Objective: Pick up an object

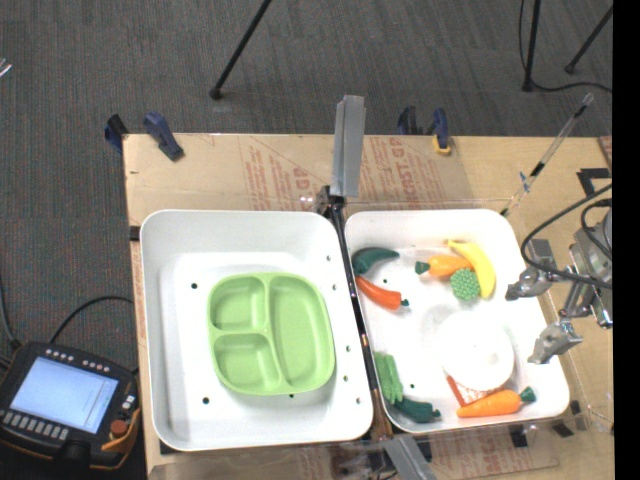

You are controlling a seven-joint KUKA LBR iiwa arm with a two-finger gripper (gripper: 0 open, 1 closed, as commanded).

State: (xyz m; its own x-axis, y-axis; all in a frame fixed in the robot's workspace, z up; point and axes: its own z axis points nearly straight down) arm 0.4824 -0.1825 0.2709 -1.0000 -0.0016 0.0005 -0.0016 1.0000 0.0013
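While the gripper (548,315) is hanging spread and empty at the right bin's (500,223) right rim, the banana (477,262) is lying lengthwise toward the back, a green ball (464,285) hiding its middle

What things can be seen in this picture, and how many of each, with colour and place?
bins: 2, white, side by side on the bench
divided plate: 1, light green, three compartments, in the left bin
banana: 1, yellow, far side of the right bin
carrots: 3, orange with green tops, right bin: one at the near edge, one beside the banana, one near the divider
round green toy: 1, green, touching the banana
dark green vegetables: 3, right bin along the divider, one far, two near
round white object: 1, white, right bin, near half
clamps: blue, far edge of the bench
pendant: 1, dark with screen, on the floor at left
gripper: 1, grey, at the right bin's right edge
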